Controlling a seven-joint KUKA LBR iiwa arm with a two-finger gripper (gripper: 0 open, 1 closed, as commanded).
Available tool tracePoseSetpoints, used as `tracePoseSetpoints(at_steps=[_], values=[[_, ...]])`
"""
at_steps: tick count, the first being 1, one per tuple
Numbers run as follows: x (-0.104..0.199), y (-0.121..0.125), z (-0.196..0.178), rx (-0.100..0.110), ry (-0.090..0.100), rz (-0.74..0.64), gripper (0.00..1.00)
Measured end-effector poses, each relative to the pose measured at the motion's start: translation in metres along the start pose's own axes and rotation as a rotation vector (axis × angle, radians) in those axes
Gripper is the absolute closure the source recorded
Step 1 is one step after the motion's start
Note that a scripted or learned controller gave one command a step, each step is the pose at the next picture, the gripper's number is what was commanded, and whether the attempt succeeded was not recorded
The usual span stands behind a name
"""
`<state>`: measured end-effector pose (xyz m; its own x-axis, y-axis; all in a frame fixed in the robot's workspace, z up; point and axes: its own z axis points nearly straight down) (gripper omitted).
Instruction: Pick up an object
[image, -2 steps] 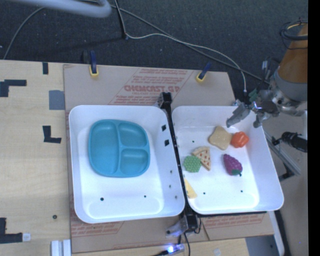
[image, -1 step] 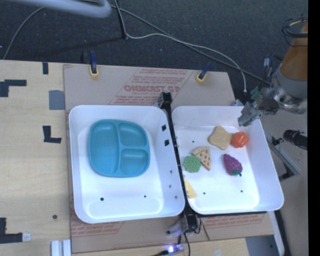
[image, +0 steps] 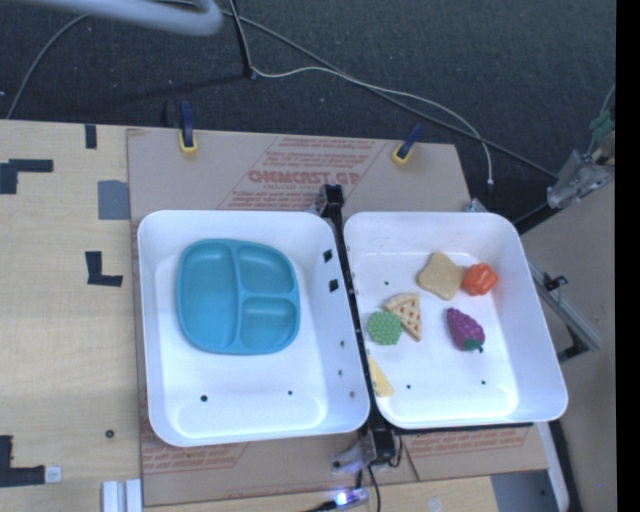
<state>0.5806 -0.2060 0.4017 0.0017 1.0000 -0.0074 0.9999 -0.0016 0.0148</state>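
Underneath, two white bins (image: 240, 400) on cardboard (image: 290, 175) over pale wood (image: 60, 350), perhaps carpet (image: 400, 50) beyond; jaws' state untellable.

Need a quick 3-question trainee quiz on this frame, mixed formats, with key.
1. True or false: the blue tray lies in the left bin.
2. Which toy sits closest to the purple grapes? A) green piece B) orange pepper C) yellow piece
3. Fill in: the waffle wedge touches the ____ piece.

Key: 1 true. 2 B. 3 green.
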Motion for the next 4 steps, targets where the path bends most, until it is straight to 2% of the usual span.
tracePoseSetpoints(at_steps=[1, 2, 3, 4], values=[[-0.017, 0.068, 0.04, 0.017, 0.006, -0.004, 1.0], [-0.018, 0.065, -0.144, -0.004, 0.0, -0.005, 1.0], [0.053, 0.013, -0.135, 0.013, 0.008, -0.009, 1.0], [0.11, -0.012, -0.128, 0.015, 0.008, -0.008, 1.0]])
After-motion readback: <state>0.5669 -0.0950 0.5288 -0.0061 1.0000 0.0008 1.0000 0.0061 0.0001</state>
